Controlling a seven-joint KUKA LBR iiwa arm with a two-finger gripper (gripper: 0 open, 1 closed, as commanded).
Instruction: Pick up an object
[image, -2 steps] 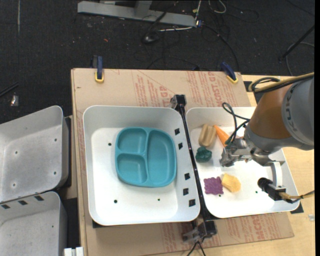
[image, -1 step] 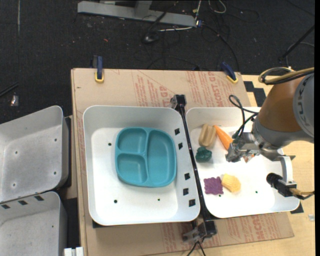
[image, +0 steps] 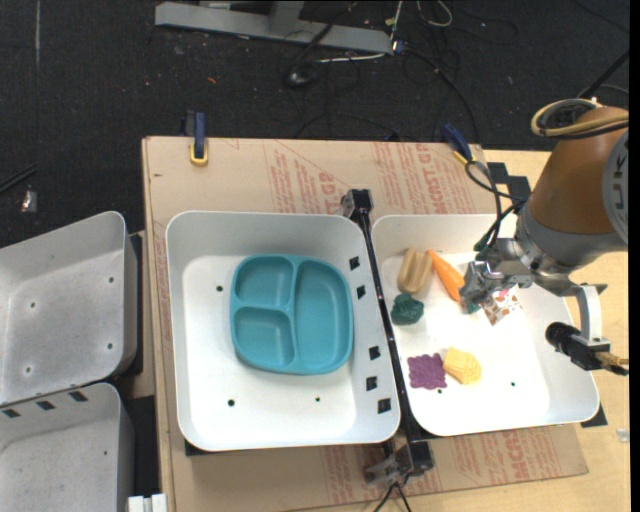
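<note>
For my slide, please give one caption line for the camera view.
KUKA arm's gripper lowered into right bin near carrot; teal plate in left bin.

Teal divided plate (image: 292, 314), white bins (image: 200, 245), tan oblong piece (image: 412, 270), orange carrot-shaped piece (image: 446, 274), dark green lump (image: 407, 310), purple piece (image: 427, 372), yellow piece (image: 461, 366), red-and-white patterned item (image: 501, 304), orange-banded grey arm (image: 580, 180).

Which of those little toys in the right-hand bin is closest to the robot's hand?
The orange carrot-shaped piece. It lies just left of the gripper, nearly touching it, while the tan, green, purple and yellow pieces lie farther off.
</note>
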